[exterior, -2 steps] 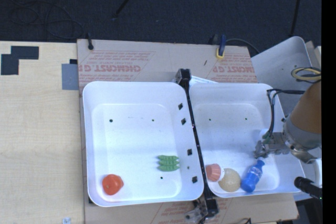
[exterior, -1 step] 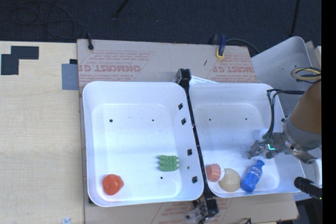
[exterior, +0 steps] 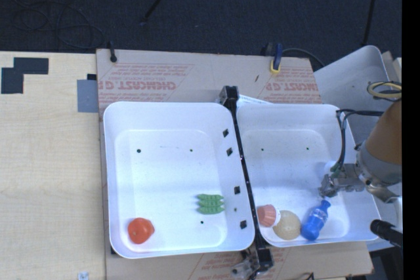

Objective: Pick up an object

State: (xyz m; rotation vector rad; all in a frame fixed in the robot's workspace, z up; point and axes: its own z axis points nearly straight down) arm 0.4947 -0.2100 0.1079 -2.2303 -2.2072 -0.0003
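My gripper (exterior: 333, 185) hangs over the right side of the right bin (exterior: 289, 121), just above and to the right of a blue bottle (exterior: 315, 221). The bottle lies tilted near the bin's front edge, apart from the gripper. Beside it to the left are a cream round object (exterior: 287, 225) and a pink object (exterior: 266, 214). In the left bin (exterior: 164, 116) lie a green ridged object (exterior: 210, 203) near the front right and a red-orange round object (exterior: 140, 230) in the front left corner.
A black divider (exterior: 237, 167) runs between the two bins. The arm with its orange band (exterior: 394, 134) reaches in from the right over the right bin's rim. Cardboard (exterior: 197, 79) lies under the bins, with a wooden table (exterior: 46, 167) to the left.
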